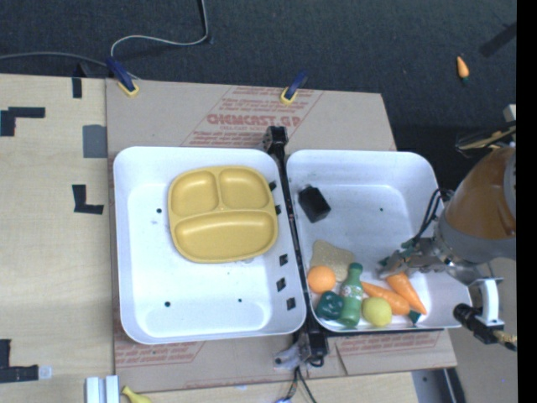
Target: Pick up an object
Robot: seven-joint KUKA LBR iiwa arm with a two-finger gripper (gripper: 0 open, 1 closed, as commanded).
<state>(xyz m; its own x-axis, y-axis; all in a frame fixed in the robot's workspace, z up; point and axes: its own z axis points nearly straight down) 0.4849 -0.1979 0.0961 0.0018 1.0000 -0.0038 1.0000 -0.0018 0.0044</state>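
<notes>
Carrots (401, 294) are piled at five o'clock in the right bin (369, 168); the gripper (401, 263) is positioned just above them, finger state indiscernible.

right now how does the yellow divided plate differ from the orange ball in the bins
The yellow divided plate is wide, flat and split into three compartments; the orange ball is small and round. The plate lies alone in the left bin; the ball sits in the right bin, crowded against a green bottle and other toy food. The plate is mustard yellow, the ball bright orange. Both rest untouched, away from the end effector.
</notes>
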